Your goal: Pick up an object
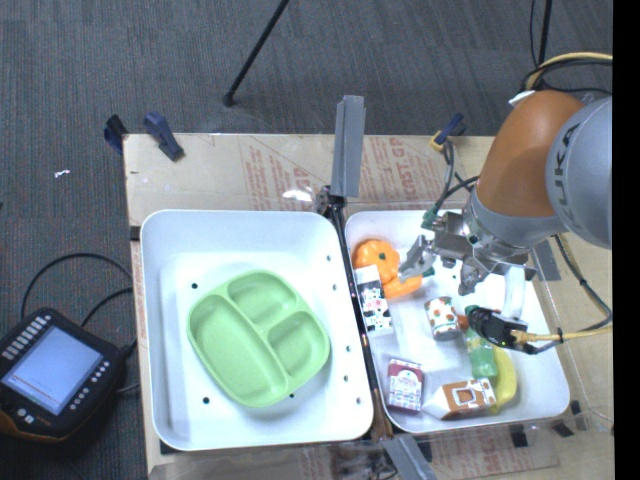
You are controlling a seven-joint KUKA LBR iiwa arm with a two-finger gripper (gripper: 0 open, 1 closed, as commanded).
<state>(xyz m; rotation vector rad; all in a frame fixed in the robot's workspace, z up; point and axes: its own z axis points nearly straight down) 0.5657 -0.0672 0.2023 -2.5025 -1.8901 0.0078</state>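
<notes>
Tabletop [250, 173]: brown cardboard-covered surface carrying two shallow white bins side by side, with blue clamps at its far edge.

Left white plastic bin [160, 258]: at 9 o'clock of the scene. Holds one pale green three-compartment plastic plate [258, 338], lying flat near the bin's centre.

Right white plastic bin [545, 388]: at 3 o'clock, touching the left bin along a dark divider.

Grey arm with orange band [540, 168]: enters from 2 o'clock and hangs over the far half of the right bin.

End effector [440, 268]: over the right bin, its fingers spread apart, one toward the orange object and one toward 3 o'clock; nothing is seen between them.

Round orange pumpkin-shaped toy [375, 256]: at 10 o'clock in the right bin, just beside the end effector's left finger; whether they touch cannot be told.

Yellow plastic banana [507, 378]: at 4 o'clock in the right bin, by the near wall.

Black-and-white printed carton [373, 306]: against the divider, at 6 o'clock of the pumpkin.

Orange-and-white small carton [462, 398]: at 5 o'clock, lying beside the banana.

Dark red small box [404, 384]: at 7 o'clock in the right bin.

Small printed white can [441, 317]: near the bin's centre, at 6 o'clock of the end effector.
</notes>
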